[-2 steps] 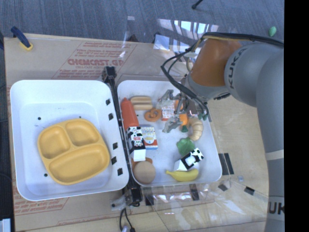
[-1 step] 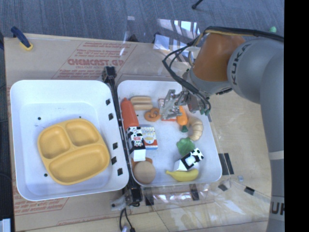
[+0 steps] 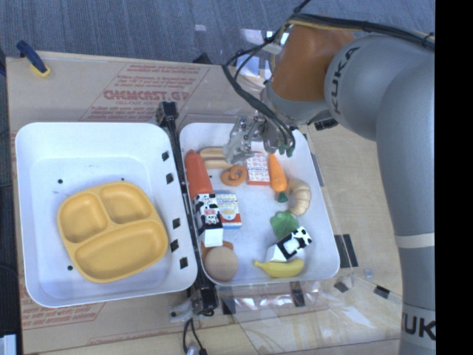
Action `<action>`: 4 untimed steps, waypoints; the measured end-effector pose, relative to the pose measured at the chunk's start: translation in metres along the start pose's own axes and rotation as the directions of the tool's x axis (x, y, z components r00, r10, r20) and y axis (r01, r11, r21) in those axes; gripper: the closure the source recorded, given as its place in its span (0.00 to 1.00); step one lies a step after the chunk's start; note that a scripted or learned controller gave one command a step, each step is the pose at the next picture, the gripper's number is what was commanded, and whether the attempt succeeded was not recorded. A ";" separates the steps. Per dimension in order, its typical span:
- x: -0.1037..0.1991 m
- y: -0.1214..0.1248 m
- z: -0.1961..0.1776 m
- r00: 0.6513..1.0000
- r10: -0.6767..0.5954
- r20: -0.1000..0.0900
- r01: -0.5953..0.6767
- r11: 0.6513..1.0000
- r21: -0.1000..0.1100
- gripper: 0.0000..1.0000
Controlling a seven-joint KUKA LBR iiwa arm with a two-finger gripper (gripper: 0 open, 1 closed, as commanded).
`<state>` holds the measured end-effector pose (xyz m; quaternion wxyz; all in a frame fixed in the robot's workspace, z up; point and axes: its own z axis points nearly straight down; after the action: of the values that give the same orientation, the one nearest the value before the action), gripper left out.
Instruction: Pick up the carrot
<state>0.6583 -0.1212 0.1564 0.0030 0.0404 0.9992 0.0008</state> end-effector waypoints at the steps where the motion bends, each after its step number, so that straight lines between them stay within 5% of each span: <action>1: 0.003 -0.045 -0.074 0.998 0.066 0.008 -0.066 0.998 0.007 1.00; 2: 0.030 -0.081 0.055 0.980 -0.198 -0.013 0.198 0.980 -0.002 1.00; 3: 0.002 -0.088 -0.048 0.894 -0.448 0.003 0.448 0.894 0.006 1.00; 4: 0.060 -0.092 0.065 0.823 -0.568 -0.007 0.568 0.823 -0.004 1.00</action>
<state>0.5911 -0.2084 0.0904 -0.0010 -0.2585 0.9660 0.0008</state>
